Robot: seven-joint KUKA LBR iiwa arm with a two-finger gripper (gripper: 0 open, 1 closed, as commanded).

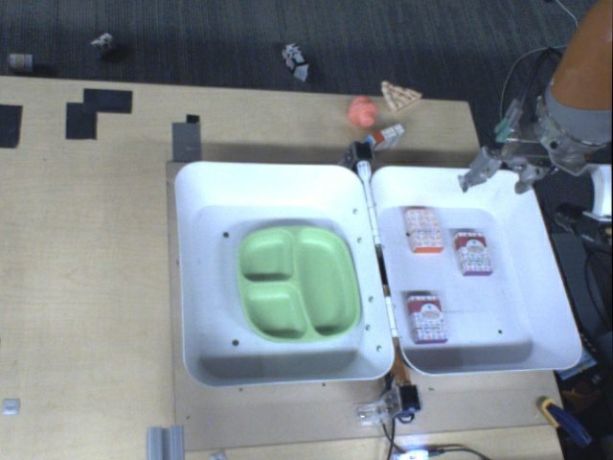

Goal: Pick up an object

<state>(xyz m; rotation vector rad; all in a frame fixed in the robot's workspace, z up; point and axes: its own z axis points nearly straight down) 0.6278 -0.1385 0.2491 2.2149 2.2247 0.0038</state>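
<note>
Nothing's picked yet: your gripper [500, 171] hovers spread wide and empty at the right bin's [536, 286] far rim, three small boxes [424, 230] untouched.

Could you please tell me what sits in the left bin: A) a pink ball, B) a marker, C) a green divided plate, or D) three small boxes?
C: a green plate with three compartments lies in the left bin, while the three small boxes are in the right bin.
</note>
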